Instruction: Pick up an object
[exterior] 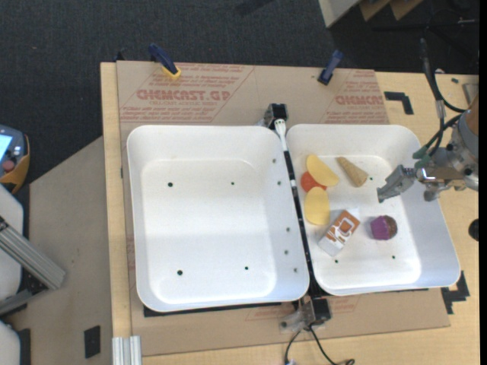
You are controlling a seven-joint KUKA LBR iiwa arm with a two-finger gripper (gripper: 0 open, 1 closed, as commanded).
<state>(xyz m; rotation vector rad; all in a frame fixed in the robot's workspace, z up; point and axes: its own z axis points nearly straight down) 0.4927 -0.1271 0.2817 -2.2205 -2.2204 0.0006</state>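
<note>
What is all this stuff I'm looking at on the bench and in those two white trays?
Shallow white plastic bin on the left: 1, white, left half of the bench.
Shallow white plastic bin on the right: 1, white, beside it, holding all the small items.
Yellow rounded pieces: 2, yellow, near the right bin's left wall.
Small red piece: 1, red, tucked against the upper yellow piece.
Tan wedge: 1, tan, upper middle of the right bin.
White and orange packet: 1, lower middle.
Purple round object: 1, purple, right of the packet.
Blue clamps: 2, blue, bench's far edge.
Brown cardboard sheet: 1, under both bins.
Gripper: 1, grey, above the right bin's right side.
</note>
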